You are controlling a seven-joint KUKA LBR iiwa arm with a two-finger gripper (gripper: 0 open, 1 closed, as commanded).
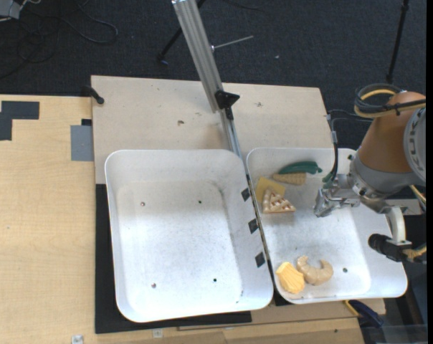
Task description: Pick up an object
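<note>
Camera view, looking down at a slant, takes in two shallow white bins side by side on a pale bench top. The left bin (177, 235) shows a bare, lightly speckled floor with a few small dark dots. The right bin (378, 285) carries all the objects. Near its far edge lies a green object (300, 168) with a pale tan end, stretched roughly parallel to that edge. Just below it, close to the wall the two bins share, sits a tan wedge-shaped piece (274, 197) with a row of small pale bumps along its near side. Toward the bin's near edge, a yellow piece (290, 278) lies by the near-left corner, touching a curled beige object (317, 270) on its right. The grey arm with its orange band (381, 145) reaches in over the bin's right edge, and the gripper (325, 205) hangs low over the bin floor, about midway between far and near edges. It is just right of the tan wedge and apart from it, and no object is seen between its fingers. Whether the tool is spread or closed cannot be told from this angle. A slanted metal rail (202, 56) rises from behind the bins toward the top of the view.
</note>
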